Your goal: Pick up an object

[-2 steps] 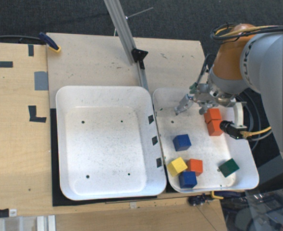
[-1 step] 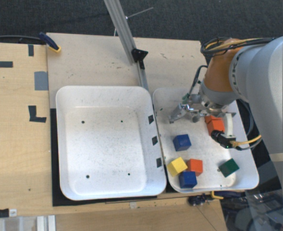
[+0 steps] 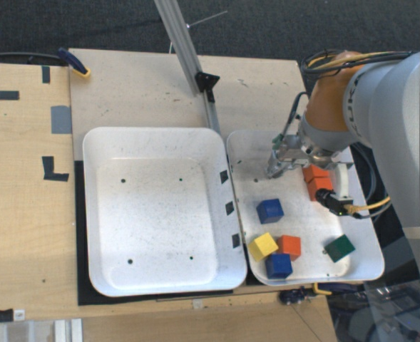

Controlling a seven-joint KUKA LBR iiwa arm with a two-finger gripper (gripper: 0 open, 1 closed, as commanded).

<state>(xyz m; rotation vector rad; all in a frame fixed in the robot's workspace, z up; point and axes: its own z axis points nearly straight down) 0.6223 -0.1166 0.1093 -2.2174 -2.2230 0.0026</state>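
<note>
The right bin [image 3: 247,152] holds several blocks. A blue cube [image 3: 269,210] lies mid-bin, and a yellow cube [image 3: 263,245], an orange cube [image 3: 290,246] and a second blue cube [image 3: 279,265] cluster near the front. A green block [image 3: 339,248] sits at the front right, and an orange block [image 3: 317,180] lies partly under the arm. My gripper [image 3: 276,167] hangs low over the bin's bare back part, above and behind the mid-bin blue cube. Nothing shows between its tips.
The left bin [image 3: 156,212] sits beside the right one, their rims touching. A slanted metal pole [image 3: 185,45] with a black clamp crosses behind the bins. The grey arm and its cables cover the right bin's far right side.
</note>
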